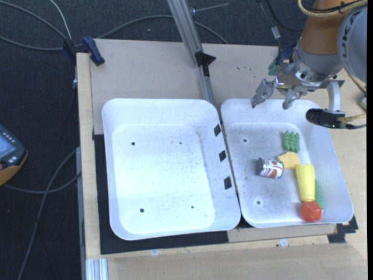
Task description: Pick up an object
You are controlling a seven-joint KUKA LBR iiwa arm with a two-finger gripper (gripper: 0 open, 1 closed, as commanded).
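In the right bin [256, 206] lie a small red and white can [270, 168] on its side, a green toy [291, 141], a yellow wedge [288, 159], a yellow cylinder [306, 181] and a red ball [310, 211]. My gripper [271, 100] hangs over the bin's far rim, well above and behind these objects. Its two fingers [257, 97] are spread apart with nothing between them.
The left bin [116, 156] sits beside the right one, with black clips along the shared edge [222, 155]. A slanted metal pole [189, 28] rises behind the bins. Cables and a blue clamp [93, 49] lie at the bench's far left.
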